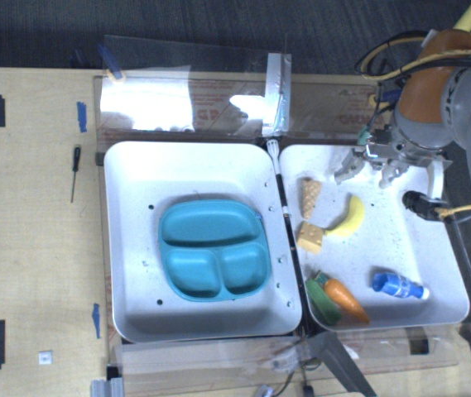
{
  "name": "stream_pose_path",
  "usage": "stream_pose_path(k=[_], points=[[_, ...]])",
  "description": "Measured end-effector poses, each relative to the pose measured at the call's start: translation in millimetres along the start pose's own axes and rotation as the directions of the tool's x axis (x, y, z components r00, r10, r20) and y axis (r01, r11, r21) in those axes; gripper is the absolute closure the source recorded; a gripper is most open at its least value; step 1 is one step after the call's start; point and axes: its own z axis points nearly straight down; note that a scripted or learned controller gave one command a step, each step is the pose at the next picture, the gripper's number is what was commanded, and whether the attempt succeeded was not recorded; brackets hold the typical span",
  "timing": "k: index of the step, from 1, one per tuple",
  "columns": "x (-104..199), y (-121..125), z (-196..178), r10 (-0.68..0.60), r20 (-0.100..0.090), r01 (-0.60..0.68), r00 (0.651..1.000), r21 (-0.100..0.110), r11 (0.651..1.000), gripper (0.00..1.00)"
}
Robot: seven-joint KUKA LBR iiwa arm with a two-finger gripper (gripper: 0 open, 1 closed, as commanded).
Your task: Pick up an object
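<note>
Banana (347, 218) just below gripper (370, 171)

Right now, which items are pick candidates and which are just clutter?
Pick candidates, right bin: banana, carrot, blue bottle, green item, two tan blocks; gripper above the bin's far end.

Just lying about: teal divided tray in left bin, screwdriver on bench.

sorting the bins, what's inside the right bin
The right bin holds a banana, two tan blocks, a carrot over something green, partly covered, and a blue bottle.
</note>
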Motion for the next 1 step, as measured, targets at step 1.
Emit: stream_pose_path(k=[1], points=[[-1.4,-59.3,22.8,-0.035,0.003,0.035,0.999,-0.016,0.999,0.00]])
